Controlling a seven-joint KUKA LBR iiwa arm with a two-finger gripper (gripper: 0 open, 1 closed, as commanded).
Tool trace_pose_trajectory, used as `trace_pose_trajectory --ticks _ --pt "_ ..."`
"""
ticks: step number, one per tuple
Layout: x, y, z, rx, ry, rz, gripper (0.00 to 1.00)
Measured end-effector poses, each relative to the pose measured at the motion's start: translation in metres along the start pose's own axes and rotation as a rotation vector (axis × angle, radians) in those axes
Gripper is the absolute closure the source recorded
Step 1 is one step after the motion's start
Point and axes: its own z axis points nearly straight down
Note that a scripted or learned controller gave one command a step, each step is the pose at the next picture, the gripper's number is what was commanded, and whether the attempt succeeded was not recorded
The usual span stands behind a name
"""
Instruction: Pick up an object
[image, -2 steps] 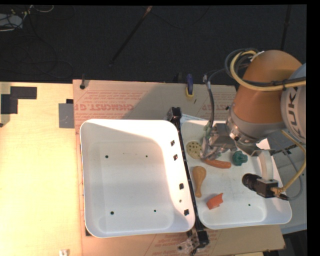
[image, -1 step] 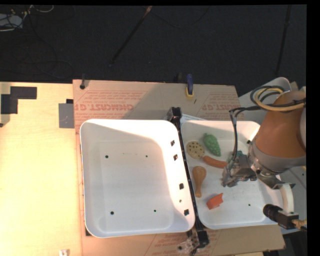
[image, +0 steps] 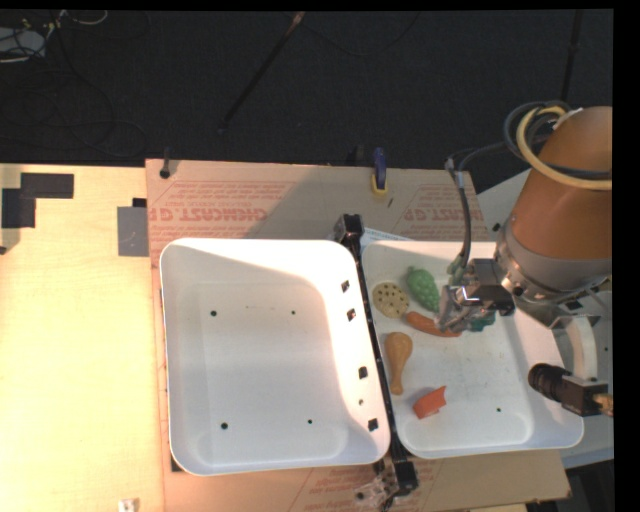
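Note:
The right bin (image: 520, 425) holds several small items: a green leafy piece (image: 423, 287), a tan round cookie with dots (image: 390, 297), an orange carrot-like piece (image: 430, 324), a tan pear-shaped piece (image: 398, 358) and a red chunk (image: 430, 402). My gripper (image: 462, 312) hangs low over the bin's upper middle, right at the carrot-like piece's right end and just right of the green piece. A teal item (image: 482, 321) lies against the gripper's right side.
The left bin (image: 200, 270) is a wide white tray beside the right one, with black clips (image: 352, 315) along the shared wall. The arm's orange band (image: 580, 150) and grey wrist fill the right side above the bin. Brown cardboard lies under both bins.

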Motion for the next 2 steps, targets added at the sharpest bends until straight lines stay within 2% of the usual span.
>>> trace_pose_trajectory --ticks 1,2 --pt "-0.024 -0.021 0.135 0.025 -0.001 0.009 1.0" --pt "0.002 0.02 0.058 0.002 -0.001 0.001 1.0"
